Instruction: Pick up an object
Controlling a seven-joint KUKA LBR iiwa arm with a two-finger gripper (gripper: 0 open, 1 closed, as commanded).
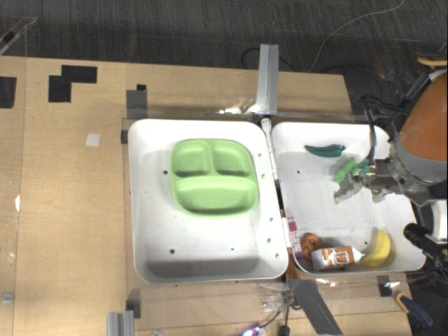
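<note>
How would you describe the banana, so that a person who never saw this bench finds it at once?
Look at the right white bin, then at its near right corner. The banana lies there, next to a white and orange carton. It is the one yellow, curved thing; the dark green pepper lies at the far side.

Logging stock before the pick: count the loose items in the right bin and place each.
5. Dark green pepper near the far wall; light green item at the gripper; banana, carton and small brown item along the near wall. The arm may hide more.
</note>
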